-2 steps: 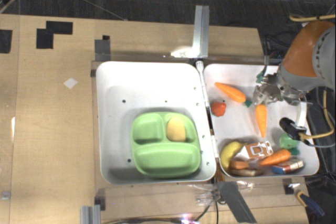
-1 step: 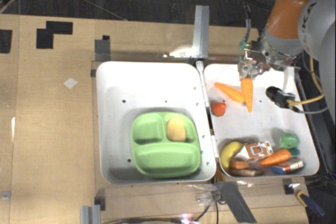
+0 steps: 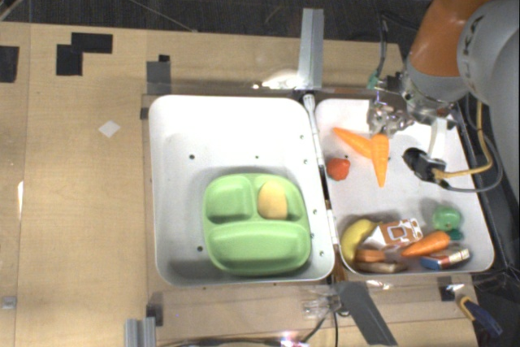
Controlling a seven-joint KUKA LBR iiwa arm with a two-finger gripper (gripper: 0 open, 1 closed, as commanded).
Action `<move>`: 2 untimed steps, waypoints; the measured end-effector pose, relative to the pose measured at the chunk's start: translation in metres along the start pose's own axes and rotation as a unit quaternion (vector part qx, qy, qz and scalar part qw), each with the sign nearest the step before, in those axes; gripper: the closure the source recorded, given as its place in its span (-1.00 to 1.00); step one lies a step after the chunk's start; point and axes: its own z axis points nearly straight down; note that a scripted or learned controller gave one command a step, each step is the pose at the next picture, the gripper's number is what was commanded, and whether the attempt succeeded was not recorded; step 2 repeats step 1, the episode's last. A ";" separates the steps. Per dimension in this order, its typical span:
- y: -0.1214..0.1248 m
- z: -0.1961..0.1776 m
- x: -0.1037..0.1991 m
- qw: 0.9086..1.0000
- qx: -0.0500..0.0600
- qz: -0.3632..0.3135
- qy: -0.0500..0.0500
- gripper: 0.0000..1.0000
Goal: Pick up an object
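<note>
My gripper (image 3: 383,126) hangs over the upper middle of the right bin (image 3: 479,244). Directly under it lie two orange carrot pieces. One carrot (image 3: 380,161) points down with its wide end right at the gripper's tip. The other carrot (image 3: 352,140) lies slantwise to its left. The metal of the gripper hides where it meets the wide end, so contact is unclear. A small red tomato (image 3: 338,168) sits by the bin's left wall.
At the right bin's front lie a banana (image 3: 355,237), a small printed box (image 3: 399,232), another carrot (image 3: 428,243), a green toy (image 3: 446,218) and a blue-red item (image 3: 448,259). The left bin (image 3: 187,142) holds a green divided plate (image 3: 244,244) with a yellow fruit (image 3: 274,199).
</note>
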 end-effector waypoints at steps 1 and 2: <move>0.032 0.000 0.031 1.000 -0.001 0.029 0.000 1.00; 0.032 0.000 0.031 1.000 -0.001 0.029 0.000 1.00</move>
